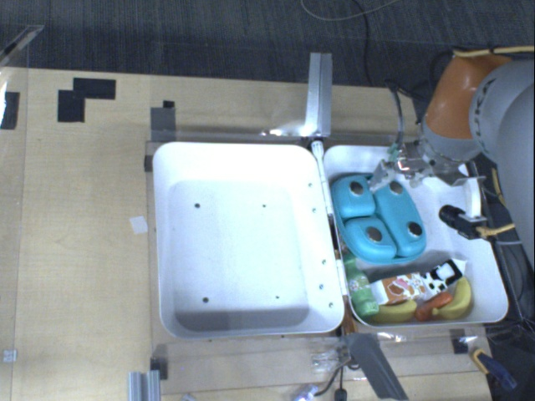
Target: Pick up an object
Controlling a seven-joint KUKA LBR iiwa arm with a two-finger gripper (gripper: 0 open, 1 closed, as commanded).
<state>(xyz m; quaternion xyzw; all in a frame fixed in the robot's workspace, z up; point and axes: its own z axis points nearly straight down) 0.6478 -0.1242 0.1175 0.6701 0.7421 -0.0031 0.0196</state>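
The gripper (399, 167) sits low over the far end of the right bin (493, 303), just at the upper edge of a blue moulded block (378, 216). Whether it grasps anything cannot be told. Nearer the camera in that bin lie a printed carton (410, 288) and yellow bananas (447, 305). The left bin (167, 249) stands alongside, touching.

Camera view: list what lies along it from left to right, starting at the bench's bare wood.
Bare bench → left white bin → metal divider post → blue plastic object in the right bin → orange band on the arm.
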